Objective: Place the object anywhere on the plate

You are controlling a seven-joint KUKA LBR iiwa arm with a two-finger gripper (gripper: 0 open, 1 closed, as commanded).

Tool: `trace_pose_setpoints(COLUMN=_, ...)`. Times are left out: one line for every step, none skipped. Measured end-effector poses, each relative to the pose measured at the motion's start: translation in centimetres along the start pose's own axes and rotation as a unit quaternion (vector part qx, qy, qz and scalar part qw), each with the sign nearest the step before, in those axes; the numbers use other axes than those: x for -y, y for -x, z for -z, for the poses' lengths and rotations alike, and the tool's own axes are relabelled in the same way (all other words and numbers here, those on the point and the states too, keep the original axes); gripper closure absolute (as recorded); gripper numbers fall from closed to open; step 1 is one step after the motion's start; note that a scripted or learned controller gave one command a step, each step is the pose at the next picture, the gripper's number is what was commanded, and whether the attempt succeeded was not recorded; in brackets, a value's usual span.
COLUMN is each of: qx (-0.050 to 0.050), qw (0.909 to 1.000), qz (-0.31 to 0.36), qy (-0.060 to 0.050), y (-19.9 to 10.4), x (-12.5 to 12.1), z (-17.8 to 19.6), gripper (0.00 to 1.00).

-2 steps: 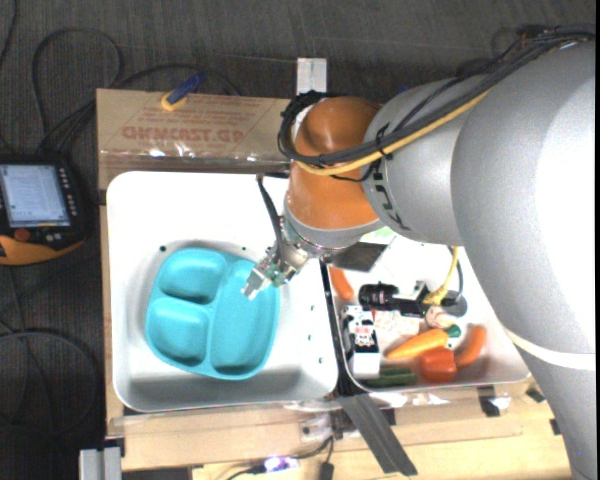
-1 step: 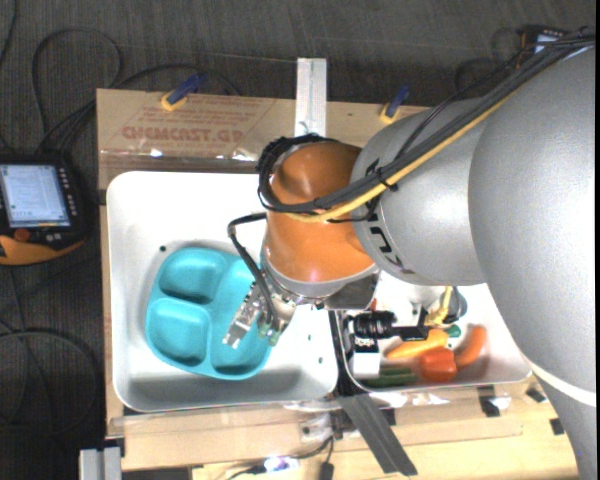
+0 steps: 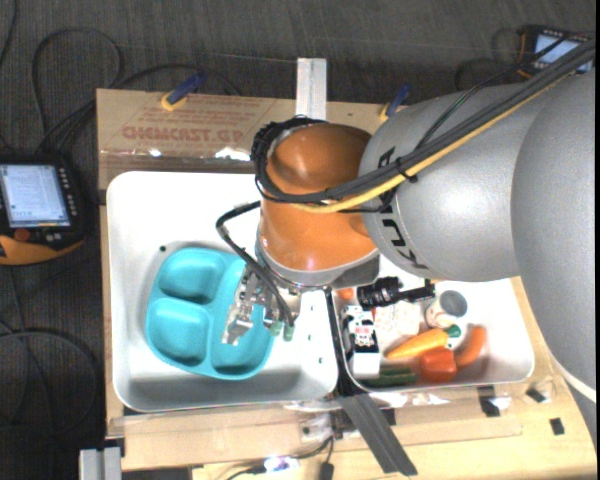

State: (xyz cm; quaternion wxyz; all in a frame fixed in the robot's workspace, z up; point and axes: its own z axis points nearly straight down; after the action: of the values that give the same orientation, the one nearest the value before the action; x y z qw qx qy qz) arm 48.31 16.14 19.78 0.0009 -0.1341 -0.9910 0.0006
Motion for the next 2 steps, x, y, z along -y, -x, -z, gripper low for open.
trace_pose_setpoints(qx=0.001, qw=0.9992, qz=0.04, qy=0.0, y=-0.8, x=-3.3, z=0.4, gripper=1.0)
trace_pose_setpoints(qx=0.001, qw=0.9863, qz=0.165, qy=0.001, y=-1.8, x=-6.9, z=2.0, gripper=1.0)
